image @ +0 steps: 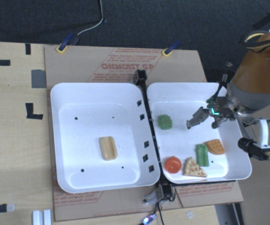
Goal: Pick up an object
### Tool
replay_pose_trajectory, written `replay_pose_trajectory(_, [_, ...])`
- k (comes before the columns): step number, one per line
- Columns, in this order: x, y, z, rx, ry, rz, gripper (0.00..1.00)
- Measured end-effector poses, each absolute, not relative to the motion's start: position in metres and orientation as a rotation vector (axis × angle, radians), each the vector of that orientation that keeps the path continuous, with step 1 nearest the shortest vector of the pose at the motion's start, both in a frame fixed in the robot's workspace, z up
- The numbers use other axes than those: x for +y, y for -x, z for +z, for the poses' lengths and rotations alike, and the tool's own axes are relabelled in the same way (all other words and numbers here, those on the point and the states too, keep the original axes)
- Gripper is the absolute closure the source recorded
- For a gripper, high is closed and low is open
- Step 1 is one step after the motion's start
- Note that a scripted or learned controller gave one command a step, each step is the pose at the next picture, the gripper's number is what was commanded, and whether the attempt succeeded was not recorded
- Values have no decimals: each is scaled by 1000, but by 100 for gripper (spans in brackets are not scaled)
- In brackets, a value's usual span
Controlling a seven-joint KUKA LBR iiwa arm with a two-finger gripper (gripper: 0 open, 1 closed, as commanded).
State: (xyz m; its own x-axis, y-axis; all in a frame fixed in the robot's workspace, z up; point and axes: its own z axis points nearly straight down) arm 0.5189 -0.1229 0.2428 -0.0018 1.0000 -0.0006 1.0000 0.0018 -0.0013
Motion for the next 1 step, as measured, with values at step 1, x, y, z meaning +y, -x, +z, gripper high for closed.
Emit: replay_pose_trajectory(1, [-122, -519, 253, -2225, 2217, 2, 100])
